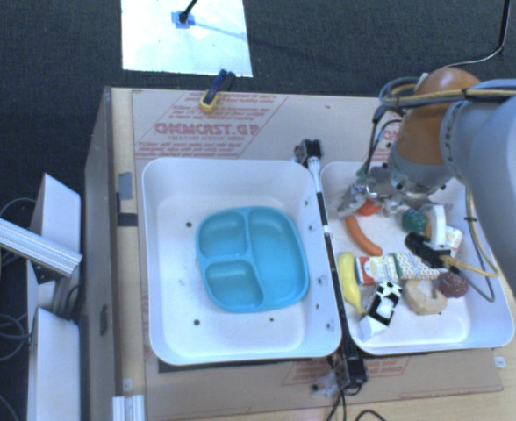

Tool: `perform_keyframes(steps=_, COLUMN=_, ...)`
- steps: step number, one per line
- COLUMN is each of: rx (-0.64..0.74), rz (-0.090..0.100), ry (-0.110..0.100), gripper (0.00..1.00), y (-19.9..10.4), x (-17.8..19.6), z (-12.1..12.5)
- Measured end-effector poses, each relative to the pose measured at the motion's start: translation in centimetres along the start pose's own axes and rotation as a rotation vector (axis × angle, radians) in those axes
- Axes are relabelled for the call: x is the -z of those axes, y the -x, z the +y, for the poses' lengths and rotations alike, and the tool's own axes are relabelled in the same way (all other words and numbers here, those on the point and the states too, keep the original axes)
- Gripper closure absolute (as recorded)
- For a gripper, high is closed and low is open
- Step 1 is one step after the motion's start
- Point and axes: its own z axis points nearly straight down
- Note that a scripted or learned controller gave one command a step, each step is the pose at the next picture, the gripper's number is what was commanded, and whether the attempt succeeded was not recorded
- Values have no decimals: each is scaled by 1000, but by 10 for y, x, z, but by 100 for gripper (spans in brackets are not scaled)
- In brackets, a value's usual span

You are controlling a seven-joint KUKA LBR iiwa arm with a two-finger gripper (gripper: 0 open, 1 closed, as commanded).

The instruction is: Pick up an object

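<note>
The gripper (pixel 361 202) hangs low at the back of the right bin (pixel 486 327), just above the orange carrot-shaped toy (pixel 363 234) (whether the jaws are spread, I cannot tell). The left bin (pixel 166 323) holds a blue divided plate (pixel 250 258).

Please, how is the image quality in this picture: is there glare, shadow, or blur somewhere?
Camera view: even, soft lighting; the white bins look bright but not blown out; the blue tray is sharp; the arm casts only faint shadow; the small objects under the tool look soft, hard to separate.
</note>
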Motion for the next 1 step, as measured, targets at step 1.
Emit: perform_keyframes(steps=1, rx=2, rz=1, ry=-3, gripper=100, y=0, x=10, z=0)
